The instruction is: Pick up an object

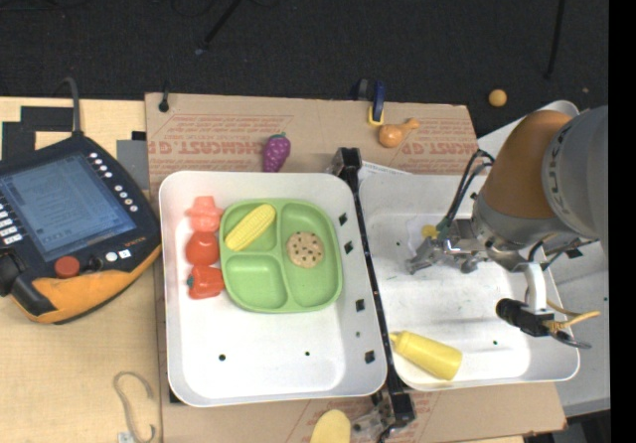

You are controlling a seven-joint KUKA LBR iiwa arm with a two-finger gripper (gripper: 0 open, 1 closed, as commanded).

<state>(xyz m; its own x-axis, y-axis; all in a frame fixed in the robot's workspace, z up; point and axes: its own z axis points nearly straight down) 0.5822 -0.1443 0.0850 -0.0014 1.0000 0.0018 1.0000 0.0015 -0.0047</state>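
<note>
Gripper (421, 259) shares its bin (452, 317) with yellow bottle (427, 354).

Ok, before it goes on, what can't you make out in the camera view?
Camera view:
- Floor of the right white bin under the grey arm: hidden by the arm.
- The red and orange toy pieces beside the green divided plate: too blurred to identify.
- The yellow rounded object below the bins: cut off by the bottom edge.
- The metal gripper: too small and blurred to tell whether it holds anything.
</note>
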